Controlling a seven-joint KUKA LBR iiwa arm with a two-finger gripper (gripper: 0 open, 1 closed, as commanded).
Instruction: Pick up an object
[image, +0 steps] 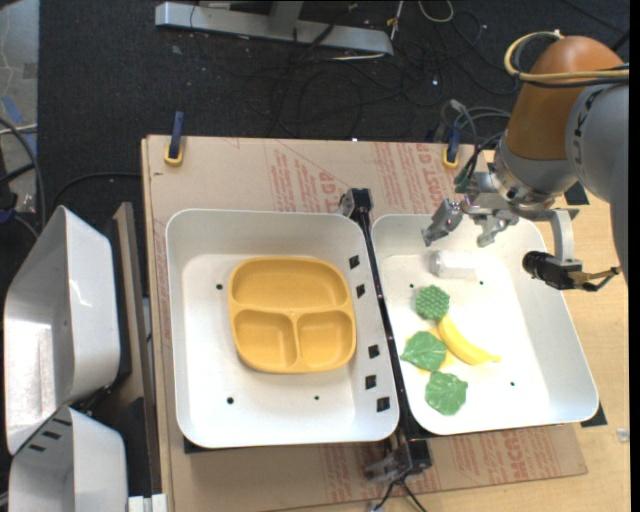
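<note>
Below open jaws (464, 228): white block (455, 265), right bin (560, 330).

Two white bins, the left bin (190, 300) and the right bin (560, 330), sit on a tan cardboard sheet (300, 165) printed with faint red lettering. The left one holds a yellow-orange divided plate (293, 312), and the right one holds a yellow banana (463, 343), three green leafy pieces (432, 301) and a small pale block (455, 264), possibly white or clear. The arm (565, 110) is grey with an orange band, its gripper (465, 228) is silvery grey, and the floor (90, 90) behind is dark.
</note>
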